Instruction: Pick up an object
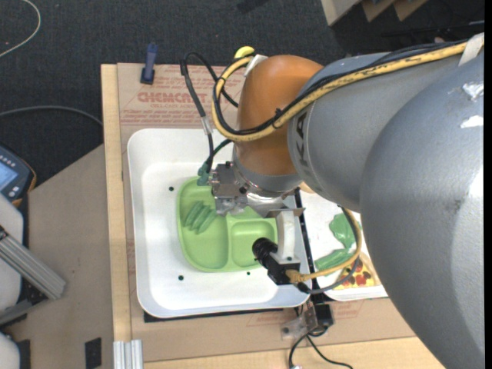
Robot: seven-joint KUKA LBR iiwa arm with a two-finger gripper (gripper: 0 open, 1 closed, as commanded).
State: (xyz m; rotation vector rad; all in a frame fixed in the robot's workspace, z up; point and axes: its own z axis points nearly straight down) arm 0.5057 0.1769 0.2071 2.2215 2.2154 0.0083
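Presently I see the arm (384,144) reaching in from the right and hanging over the left white bin (146,206), its orange band (273,106) uppermost and the grey body covering most of the right half of the frame. The gripper (223,194) sits below the wrist, low over the bin, at the top edge of a green divided tray (207,241). I cannot tell how the claw stands; the wrist hides it from my camera.

The green divided tray lies flat on the bin floor, roughly central, with a ribbed compartment on its left side and a smooth squarish compartment on its right. A black fitting (269,256) on the arm's cabling overlaps the tray's right compartment.

The right bin (338,287) is mostly hidden beneath the arm. Along its visible near edge I note a green object (342,233) and a flat printed item (361,277) with yellow and red colours; neither can be identified further.

Both bins rest on a cardboard-coloured bench surface (123,129). A small blue clip (148,64) sits at its far left corner.
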